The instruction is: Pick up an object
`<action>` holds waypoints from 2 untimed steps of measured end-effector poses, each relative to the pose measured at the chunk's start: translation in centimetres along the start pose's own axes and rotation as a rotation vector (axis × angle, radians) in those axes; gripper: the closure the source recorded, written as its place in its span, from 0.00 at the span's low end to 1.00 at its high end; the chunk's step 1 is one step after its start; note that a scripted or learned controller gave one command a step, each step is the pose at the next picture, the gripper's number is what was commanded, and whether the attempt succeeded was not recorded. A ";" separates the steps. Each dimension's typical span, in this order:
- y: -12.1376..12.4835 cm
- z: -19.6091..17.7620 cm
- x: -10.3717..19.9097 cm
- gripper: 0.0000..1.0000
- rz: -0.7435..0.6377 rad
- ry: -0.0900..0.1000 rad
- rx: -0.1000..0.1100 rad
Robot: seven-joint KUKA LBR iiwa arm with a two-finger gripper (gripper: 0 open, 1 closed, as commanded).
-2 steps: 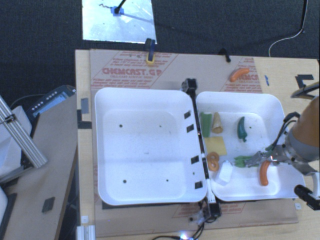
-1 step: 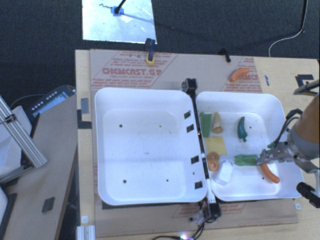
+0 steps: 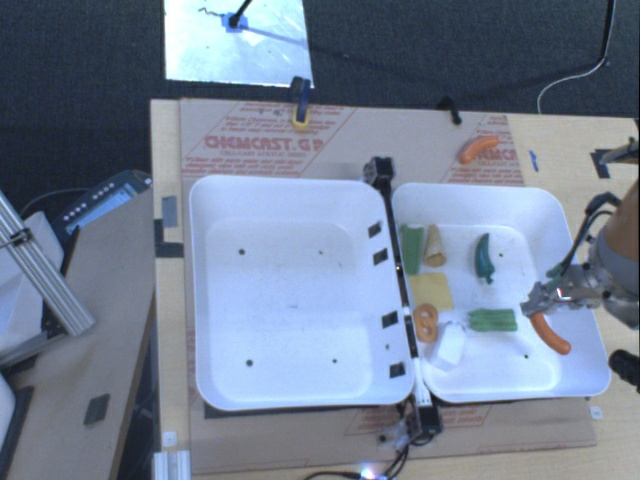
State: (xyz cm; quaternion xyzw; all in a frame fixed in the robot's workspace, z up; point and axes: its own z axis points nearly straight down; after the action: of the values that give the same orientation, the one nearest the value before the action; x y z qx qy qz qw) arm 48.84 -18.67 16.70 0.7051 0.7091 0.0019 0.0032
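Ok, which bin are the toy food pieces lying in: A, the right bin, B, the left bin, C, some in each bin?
A: the green pepper, the yellow square and the other pieces all lie in the right bin, where the gripper is.

floor (image 3: 80, 28): dark carpet | bench (image 3: 560, 438): pale wood | sheet (image 3: 237, 30): shiny
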 end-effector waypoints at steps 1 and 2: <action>5.1 2.2 5.7 1.00 -0.006 0.004 0.004; 14.2 -3.9 11.8 1.00 -0.008 0.002 -0.007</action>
State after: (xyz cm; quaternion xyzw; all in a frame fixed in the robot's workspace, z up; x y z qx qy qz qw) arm 62.94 -6.74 20.65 0.7023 0.7119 0.0053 0.0050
